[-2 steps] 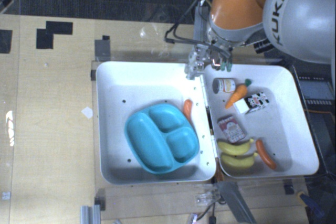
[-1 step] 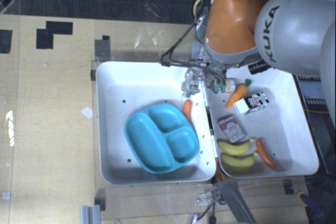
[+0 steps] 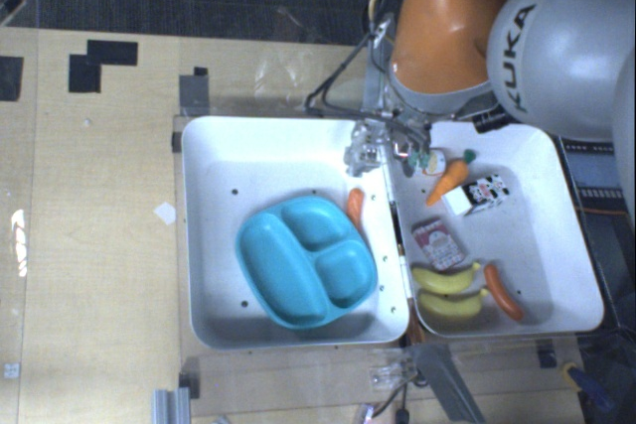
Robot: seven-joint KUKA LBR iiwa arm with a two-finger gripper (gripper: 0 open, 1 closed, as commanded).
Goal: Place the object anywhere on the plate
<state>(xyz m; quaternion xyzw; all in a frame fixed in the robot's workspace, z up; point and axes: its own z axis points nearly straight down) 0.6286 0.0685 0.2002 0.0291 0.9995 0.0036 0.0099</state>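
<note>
2 white bins sit side by side on your worktop [image 3: 89,243]. In the left bin [image 3: 214,213] lies a blue plate [image 3: 303,258] with 3 compartments, tilted toward the bin's near right corner. A small orange sausage-shaped piece [image 3: 355,207] rests on the bin floor just beside the plate's far right rim, close to the wall between the bins, not on the plate. The hand [image 3: 383,146] hangs over that dividing wall at the far end, just above the orange piece; you cannot tell from this slant whether it is wide or narrow, and nothing shows in its grip. The right bin [image 3: 561,243] holds a carrot [image 3: 449,179], a black-and-white box [image 3: 479,195], a reddish packet [image 3: 437,243], 2 bananas [image 3: 447,291] and another orange sausage [image 3: 502,293].
</note>
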